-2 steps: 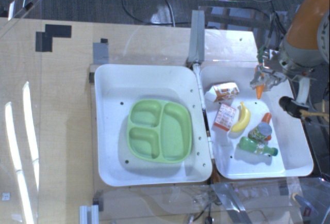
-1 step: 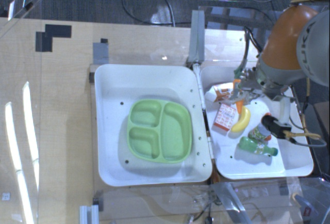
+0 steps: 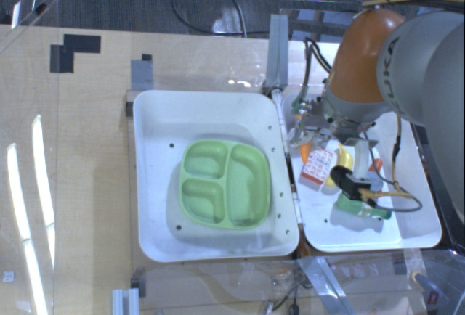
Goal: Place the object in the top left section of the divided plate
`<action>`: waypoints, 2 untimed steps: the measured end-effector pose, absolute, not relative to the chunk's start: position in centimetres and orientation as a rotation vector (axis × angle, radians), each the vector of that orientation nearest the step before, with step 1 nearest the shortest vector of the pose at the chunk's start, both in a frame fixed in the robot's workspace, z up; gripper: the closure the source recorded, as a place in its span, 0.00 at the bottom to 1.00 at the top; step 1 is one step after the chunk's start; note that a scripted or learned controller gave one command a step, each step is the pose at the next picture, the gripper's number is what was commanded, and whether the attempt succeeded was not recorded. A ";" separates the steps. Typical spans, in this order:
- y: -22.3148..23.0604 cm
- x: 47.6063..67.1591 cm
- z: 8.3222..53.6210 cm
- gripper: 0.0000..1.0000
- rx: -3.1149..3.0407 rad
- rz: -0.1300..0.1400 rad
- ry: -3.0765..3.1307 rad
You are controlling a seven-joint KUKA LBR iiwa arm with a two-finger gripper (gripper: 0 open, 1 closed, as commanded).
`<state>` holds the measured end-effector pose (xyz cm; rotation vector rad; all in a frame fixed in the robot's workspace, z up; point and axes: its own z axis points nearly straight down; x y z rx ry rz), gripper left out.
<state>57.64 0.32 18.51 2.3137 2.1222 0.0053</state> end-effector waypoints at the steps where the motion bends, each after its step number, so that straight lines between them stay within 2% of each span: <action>1: 5.9 55.5 18.5 1.00 2.074 0.006 2.357; 2: 5.9 55.5 18.5 0.00 2.074 0.007 2.356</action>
